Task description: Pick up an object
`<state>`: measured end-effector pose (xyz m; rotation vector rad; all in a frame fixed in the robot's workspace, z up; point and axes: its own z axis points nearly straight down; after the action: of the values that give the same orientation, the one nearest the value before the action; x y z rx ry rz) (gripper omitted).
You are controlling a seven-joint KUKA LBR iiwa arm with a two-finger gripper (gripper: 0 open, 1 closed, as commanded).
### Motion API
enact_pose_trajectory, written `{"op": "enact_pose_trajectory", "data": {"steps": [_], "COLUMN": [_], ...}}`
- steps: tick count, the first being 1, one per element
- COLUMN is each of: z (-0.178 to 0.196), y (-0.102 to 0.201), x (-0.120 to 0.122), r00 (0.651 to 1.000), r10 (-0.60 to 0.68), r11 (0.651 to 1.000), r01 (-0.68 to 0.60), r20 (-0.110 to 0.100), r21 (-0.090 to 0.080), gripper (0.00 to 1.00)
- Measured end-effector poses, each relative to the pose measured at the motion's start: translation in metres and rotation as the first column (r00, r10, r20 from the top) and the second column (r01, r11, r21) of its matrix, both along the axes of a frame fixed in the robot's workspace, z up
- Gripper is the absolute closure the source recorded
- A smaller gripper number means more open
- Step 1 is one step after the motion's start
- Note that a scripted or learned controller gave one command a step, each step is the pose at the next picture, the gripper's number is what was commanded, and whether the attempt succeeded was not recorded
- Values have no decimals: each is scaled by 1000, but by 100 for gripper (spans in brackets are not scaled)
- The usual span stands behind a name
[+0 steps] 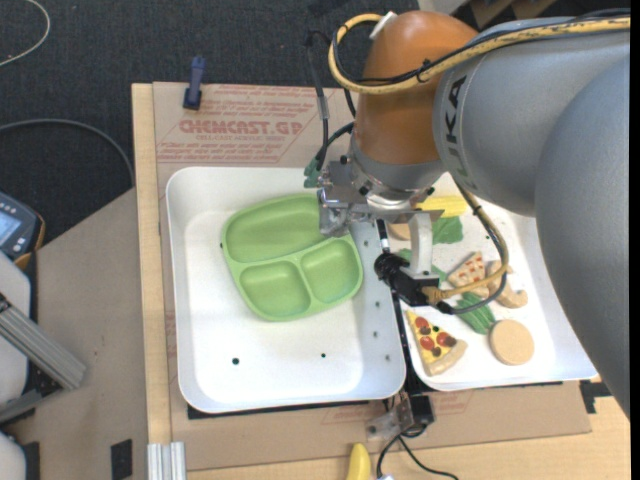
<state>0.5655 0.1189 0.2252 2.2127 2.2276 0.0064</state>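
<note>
A light green divided plate (290, 256) lies tilted in the left white bin (205, 298). My gripper (340, 213) hangs under the orange wrist band, at the plate's upper right rim and close to the wall between the two bins. The arm's bulk hides its tips. Toy food lies in the right bin (560, 353): a pizza slice (437, 340), a round tan cookie (512, 342), a green vegetable (480, 315), a smaller cracker-like slice (468, 270) and a yellow piece (442, 206).
The grey arm covers the upper right of the view and part of the right bin. Two small dark specks (236, 361) lie on the left bin's floor. A cardboard sheet (240, 118) lies behind the bins, with a blue clip (194, 82) at its far edge.
</note>
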Motion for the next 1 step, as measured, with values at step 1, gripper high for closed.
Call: {"op": "enact_pose_trajectory", "data": {"steps": [1], "z": [49], "y": [-86], "x": [-73], "r00": [1000], "r10": [-13], "r11": [1000], "r01": [13], "r20": [-10], "r21": [-2], "gripper": [100]}}
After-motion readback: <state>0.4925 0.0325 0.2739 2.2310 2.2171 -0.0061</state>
